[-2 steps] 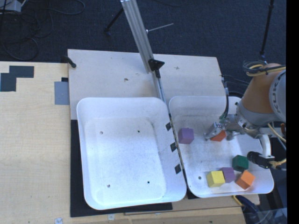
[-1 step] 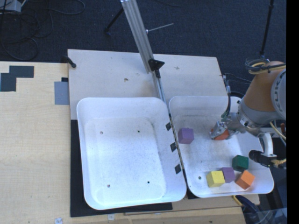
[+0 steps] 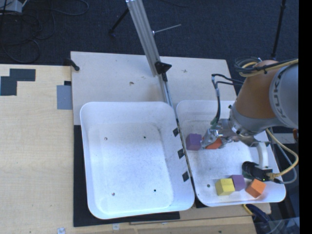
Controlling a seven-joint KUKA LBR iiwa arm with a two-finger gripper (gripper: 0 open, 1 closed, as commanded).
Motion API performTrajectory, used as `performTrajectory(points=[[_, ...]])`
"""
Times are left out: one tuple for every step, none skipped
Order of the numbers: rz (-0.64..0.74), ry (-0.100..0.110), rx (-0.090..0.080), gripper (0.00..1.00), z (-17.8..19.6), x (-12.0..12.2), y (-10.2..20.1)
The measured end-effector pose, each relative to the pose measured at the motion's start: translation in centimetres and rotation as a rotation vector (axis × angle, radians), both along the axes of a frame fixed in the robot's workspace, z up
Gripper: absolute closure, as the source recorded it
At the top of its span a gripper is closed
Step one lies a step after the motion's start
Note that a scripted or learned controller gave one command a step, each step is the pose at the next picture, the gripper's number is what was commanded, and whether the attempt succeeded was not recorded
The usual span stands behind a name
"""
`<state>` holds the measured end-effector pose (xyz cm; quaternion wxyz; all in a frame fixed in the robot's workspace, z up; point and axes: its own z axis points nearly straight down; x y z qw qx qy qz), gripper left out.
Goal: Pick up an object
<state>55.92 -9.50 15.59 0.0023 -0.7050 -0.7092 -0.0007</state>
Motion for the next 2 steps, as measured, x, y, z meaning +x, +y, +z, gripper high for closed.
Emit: performTrajectory(points=[[0.002,-0.004,-0.001,1.0,3.6,4.7,8.2],[0.0,-0.002,-0.003,1.0,6.9,4.8,15.8]])
